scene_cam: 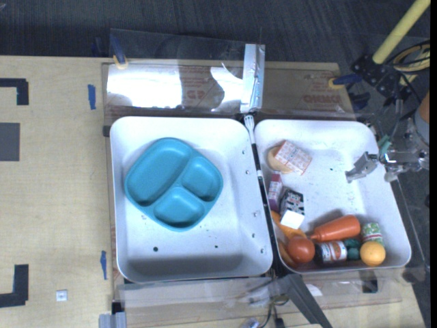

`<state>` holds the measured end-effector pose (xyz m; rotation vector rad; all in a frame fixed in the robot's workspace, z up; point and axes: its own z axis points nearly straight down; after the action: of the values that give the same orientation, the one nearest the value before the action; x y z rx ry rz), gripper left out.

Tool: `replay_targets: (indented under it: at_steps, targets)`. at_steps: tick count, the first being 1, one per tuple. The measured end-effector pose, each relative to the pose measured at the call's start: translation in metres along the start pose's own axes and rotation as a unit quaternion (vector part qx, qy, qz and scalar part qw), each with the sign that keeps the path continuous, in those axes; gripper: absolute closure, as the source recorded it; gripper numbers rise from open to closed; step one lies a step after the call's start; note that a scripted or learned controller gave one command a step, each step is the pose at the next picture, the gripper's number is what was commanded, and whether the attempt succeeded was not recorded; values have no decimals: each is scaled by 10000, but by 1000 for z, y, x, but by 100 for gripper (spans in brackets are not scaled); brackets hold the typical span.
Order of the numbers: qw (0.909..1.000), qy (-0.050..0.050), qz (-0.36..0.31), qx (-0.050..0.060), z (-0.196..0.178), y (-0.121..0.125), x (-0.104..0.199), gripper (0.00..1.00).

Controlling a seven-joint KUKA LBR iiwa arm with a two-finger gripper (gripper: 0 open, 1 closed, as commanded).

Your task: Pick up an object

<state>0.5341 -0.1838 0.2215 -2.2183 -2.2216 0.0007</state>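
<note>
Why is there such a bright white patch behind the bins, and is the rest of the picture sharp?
In the camera view, the white patch is glare on the clear sheet behind the left bin, washing out what lies under it. The blue tray is evenly lit and fairly sharp. The small items in the right bin are soft, their labels unreadable. The gripper at the right edge is blurry.
</note>
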Motion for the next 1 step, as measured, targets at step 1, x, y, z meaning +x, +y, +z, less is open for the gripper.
replay_targets:
  at_steps: [1]
  targets:
    - [9978,-17,669,-34,-77,-28,-17,0]
